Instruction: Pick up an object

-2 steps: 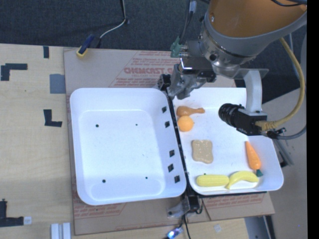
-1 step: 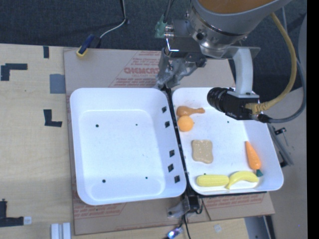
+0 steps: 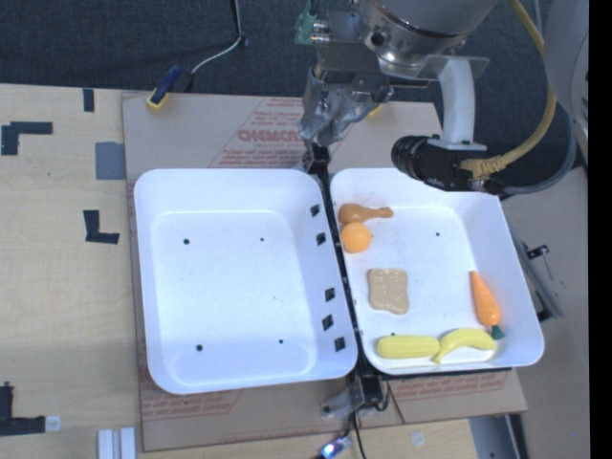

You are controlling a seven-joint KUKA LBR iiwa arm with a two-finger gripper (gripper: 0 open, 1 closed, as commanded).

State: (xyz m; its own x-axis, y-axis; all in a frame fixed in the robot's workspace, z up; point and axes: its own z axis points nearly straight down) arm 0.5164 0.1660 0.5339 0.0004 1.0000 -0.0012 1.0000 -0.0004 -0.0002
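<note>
We see the gripper (image 3: pixel 320 140) up high over the far end of the wall between the two bins. We cannot tell how its fingers stand. The right bin (image 3: pixel 430 182) holds the toys. A drumstick (image 3: pixel 363 213) and an orange ball (image 3: pixel 356 239) sit close together by its left wall. A toast (image 3: pixel 388 291) lies in the middle. A corn (image 3: pixel 405 347) and a banana (image 3: pixel 466 344) lie along the near edge. A carrot (image 3: pixel 485 299) lies by the right wall. The left bin (image 3: pixel 153 199) sits beside it.
</note>
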